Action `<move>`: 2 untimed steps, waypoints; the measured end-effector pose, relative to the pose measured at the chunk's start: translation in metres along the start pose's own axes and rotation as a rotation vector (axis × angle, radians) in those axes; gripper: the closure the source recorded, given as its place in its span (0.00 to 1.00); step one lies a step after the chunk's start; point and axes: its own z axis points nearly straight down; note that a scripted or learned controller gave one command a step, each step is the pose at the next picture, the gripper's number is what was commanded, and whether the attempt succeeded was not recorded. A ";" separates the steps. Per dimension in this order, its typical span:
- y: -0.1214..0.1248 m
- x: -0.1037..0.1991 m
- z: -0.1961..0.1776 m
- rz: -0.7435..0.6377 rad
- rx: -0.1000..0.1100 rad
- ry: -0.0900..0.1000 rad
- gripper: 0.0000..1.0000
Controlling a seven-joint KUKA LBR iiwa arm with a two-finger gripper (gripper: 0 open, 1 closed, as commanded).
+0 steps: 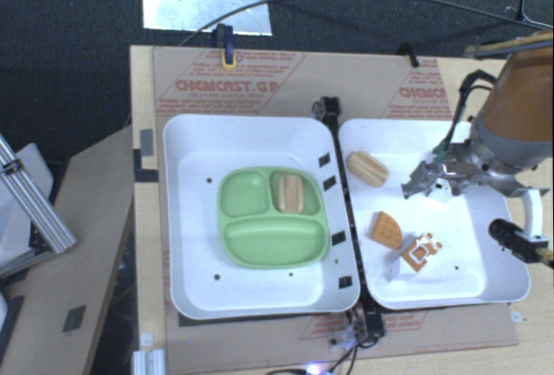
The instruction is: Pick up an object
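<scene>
The gripper (421, 184) hangs over the right bin (502, 274), near its upper middle, pointing left toward the divider; whether it is spread or closed cannot be told from this slanted view, and nothing visible sits in it. Just to its left lies a bread roll (368, 168), the nearest candidate, resting flat on the bin floor and apart from the gripper. Lower down lie an orange wedge (387, 230) and, just beside it, a small orange-and-white packet (418, 253) with a bit of clear wrapping at its left. The step in hand looks like choosing and lining up on a target. To do it well, the gripper should centre over the roll, close across its short width rather than its length, and come straight down so it does not nudge the roll toward the bin wall. The wedge and packet lie close together, so reaching for either risks catching both. In the left bin (195, 278) a green divided plate (273, 242) holds another roll (289, 192), well apart from the arm on the desk (143, 79).
</scene>
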 end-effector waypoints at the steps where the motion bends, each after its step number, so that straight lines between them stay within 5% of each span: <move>1: 0.004 0.009 0.049 0.001 0.001 0.001 0.00; 2: 0.002 0.000 0.105 0.001 0.002 0.000 0.00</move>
